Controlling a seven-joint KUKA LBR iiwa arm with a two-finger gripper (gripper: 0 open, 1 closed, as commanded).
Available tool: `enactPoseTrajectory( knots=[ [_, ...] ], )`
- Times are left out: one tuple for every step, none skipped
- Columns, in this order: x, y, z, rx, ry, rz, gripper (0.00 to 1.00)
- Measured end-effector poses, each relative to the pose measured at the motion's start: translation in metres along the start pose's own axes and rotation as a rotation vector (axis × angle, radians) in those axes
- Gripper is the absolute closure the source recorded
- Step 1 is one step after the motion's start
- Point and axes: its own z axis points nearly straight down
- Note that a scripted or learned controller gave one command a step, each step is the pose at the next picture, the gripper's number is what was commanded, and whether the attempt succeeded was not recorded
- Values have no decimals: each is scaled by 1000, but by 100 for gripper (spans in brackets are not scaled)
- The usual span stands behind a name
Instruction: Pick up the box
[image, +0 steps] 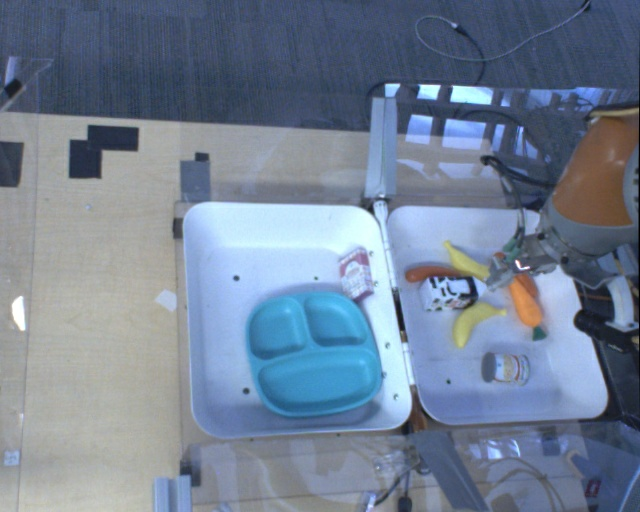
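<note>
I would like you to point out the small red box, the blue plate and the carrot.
small red box (355, 274), camera view, middle of its top face.
blue plate (314, 353), camera view, ridge between its compartments.
carrot (527, 303), camera view, middle of its orange body.

I see the divided plate (313, 352) in the left bin (215, 300), the box (355, 273) behind it against the right wall, and in the right bin (580, 395) bananas (476, 318), carrot (527, 303) and can (506, 368), gripper (515, 262) above them
</note>
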Motion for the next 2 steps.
enactPoseTrajectory(
  knots=[
    [-12, -80, -106, -2, -2, 87, 100],
    [-32, -104, -17, 2, 0, 163, 100]
  ],
)
